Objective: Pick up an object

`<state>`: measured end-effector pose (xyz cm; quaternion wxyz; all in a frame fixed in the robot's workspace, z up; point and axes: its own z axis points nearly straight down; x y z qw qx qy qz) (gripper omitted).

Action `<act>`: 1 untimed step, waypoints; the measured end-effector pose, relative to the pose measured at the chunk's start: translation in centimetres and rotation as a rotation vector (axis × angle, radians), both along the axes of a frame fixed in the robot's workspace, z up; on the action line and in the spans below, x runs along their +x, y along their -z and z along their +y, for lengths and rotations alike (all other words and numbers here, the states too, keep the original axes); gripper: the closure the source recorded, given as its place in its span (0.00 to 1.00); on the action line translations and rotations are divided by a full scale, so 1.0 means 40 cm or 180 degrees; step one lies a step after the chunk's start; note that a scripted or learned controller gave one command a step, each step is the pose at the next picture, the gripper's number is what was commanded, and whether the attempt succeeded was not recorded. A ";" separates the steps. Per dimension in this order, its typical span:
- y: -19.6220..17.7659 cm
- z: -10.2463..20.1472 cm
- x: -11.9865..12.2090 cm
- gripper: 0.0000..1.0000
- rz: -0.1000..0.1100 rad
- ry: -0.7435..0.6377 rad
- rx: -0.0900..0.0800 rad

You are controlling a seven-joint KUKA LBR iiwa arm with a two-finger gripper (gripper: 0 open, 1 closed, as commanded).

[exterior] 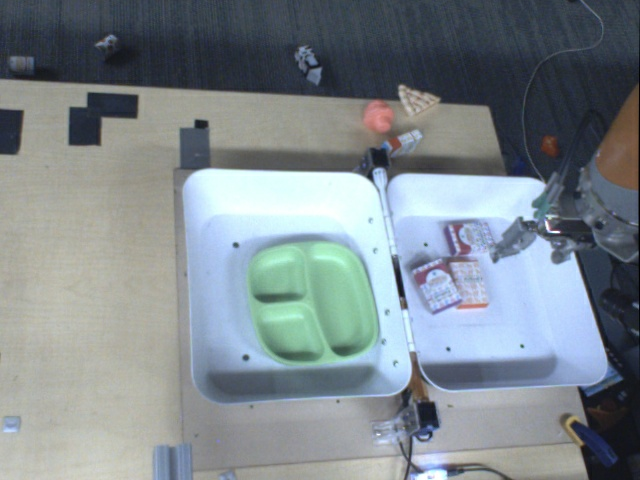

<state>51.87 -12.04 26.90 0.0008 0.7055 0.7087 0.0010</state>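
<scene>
Three small red-and-white packets lie in the right bin (560, 348): one (469, 236) toward the back, and two side by side, a darker one (435, 286) and an orange-edged one (470, 283). My gripper (536, 246) hangs over the right side of that bin, just right of the back packet. Its fingers are open, the left fingertip (508, 245) close to that packet, with nothing between them. A green divided plate (312, 301) rests in the left bin (215, 268).
Behind the bins on the bench lie a pink ball (378, 116), a toy pizza slice (418, 100) and a small tube (401, 144). A clamp and cables (415, 423) sit at the front between the bins. Small bits litter the dark floor beyond.
</scene>
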 end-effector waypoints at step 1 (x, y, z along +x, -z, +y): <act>0.422 -0.084 0.007 0.00 -0.0028 0.0012 -0.0011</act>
